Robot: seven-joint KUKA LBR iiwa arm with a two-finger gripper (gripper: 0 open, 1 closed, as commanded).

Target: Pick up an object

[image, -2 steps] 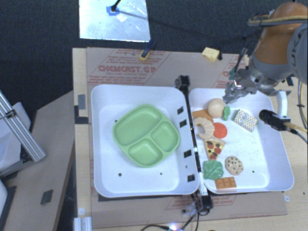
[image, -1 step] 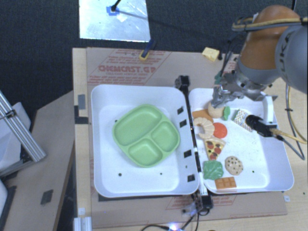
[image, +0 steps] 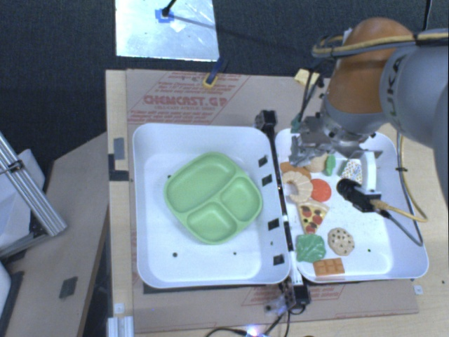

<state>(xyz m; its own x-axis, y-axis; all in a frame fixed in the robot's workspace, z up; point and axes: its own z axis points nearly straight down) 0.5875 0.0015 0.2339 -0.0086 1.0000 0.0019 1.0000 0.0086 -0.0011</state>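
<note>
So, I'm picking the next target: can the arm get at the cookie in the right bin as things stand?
Probably yes. The cookie lies flat in the right bin, open from above, with bare floor to its right. The green leafy piece and cracker sit close by, so the fingers might brush them. The gripper is at the bin's far end.

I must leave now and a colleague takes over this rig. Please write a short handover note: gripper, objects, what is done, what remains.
Gripper: low over the far left part of the right bin; open or shut is not visible.
Objects: toy foods lie in the right bin, among them a pizza slice, a cookie, a green leaf and a cracker. The left bin holds a green divided plate.
Done: nothing visibly lifted.
Left: grasp one object and raise it.
</note>
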